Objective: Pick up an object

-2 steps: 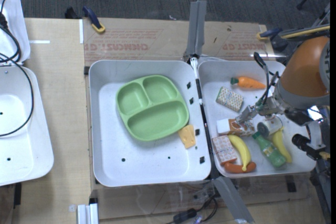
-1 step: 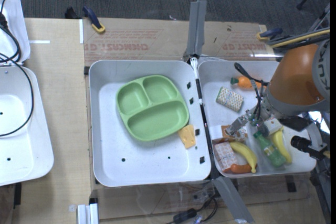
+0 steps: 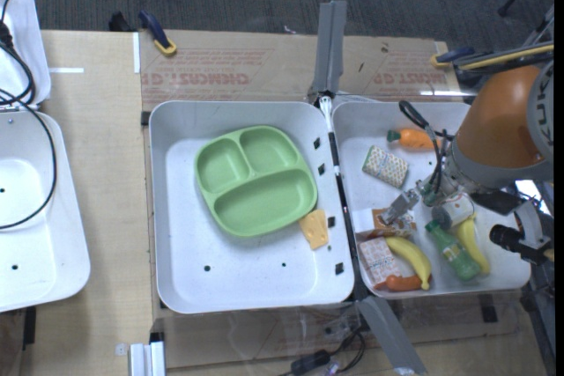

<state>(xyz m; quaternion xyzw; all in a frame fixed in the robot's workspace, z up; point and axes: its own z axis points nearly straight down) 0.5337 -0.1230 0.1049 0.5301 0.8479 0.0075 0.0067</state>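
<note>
Right now I see the arm (image 3: 498, 123) reaching in from the right, its orange band over the far right corner of the right bin (image 3: 352, 189), with the claw (image 3: 412, 200) lowered into the middle of that bin. I cannot tell from this angle whether the claw is released or clenched, and I see nothing clearly caught in it.

Candidate objects crowd the right bin. A banana (image 3: 412, 258) lies at the near side, just below the claw, beside a printed packet (image 3: 377, 257) with an orange piece (image 3: 401, 283) at its near edge. To the right of the banana stands a green bottle (image 3: 451, 249), leaning against a second yellow piece (image 3: 473, 246). At the far side sits a patterned white sponge-like block (image 3: 385, 164), and beyond it an orange carrot-shaped toy (image 3: 412, 137) near the far wall. A small brown item lies right under the claw, too hidden for me to name.

Over in the left bin (image 3: 167, 216), a green divided plate (image 3: 256, 180) rests in the middle, tilted a little, and a yellow cheese-like wedge (image 3: 315, 229) touches its near right rim, close to the wall between the bins.

Both bins sit side by side on the cardboard-covered surface (image 3: 229, 66).
</note>
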